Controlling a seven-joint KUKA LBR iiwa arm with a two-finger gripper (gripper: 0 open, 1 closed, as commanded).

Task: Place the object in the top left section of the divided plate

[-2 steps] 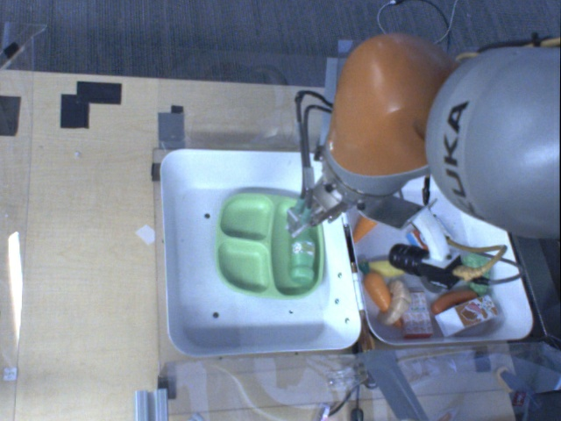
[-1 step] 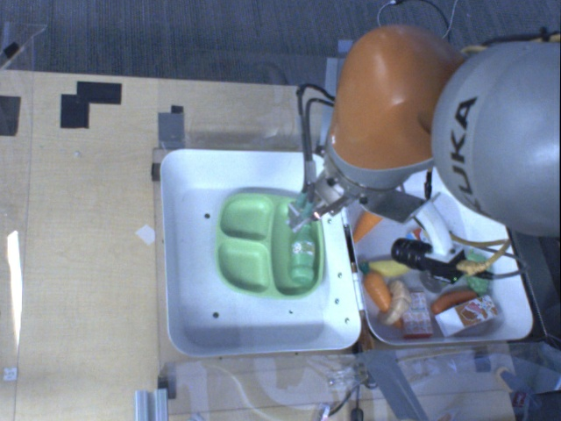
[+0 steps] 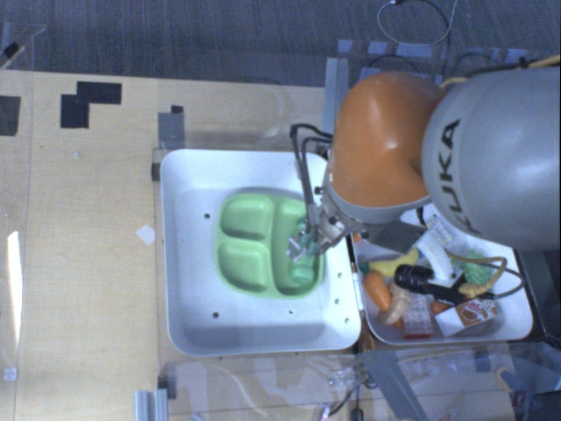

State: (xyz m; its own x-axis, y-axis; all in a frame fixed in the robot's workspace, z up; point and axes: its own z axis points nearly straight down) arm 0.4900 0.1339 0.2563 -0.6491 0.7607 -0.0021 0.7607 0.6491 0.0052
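A light green divided plate (image 3: 254, 244) lies in the middle of the left white bin (image 3: 188, 261). It has two small sections on its left and one long section on its right. My gripper (image 3: 305, 242) hangs over the long right section, close to the plate's right rim, under the grey and orange arm (image 3: 386, 143). The arm's bulk hides much of the gripper from above. A small pale green bit shows at the tips, and I cannot make out whether it is a held object or the plate behind.
The right white bin (image 3: 517, 323) holds several small items, among them an orange carrot-like piece (image 3: 377, 290), a yellow piece (image 3: 401, 260) and a red and white packet (image 3: 469, 316). The arm covers that bin's upper part. Wooden bench top (image 3: 79, 235) lies to the left.
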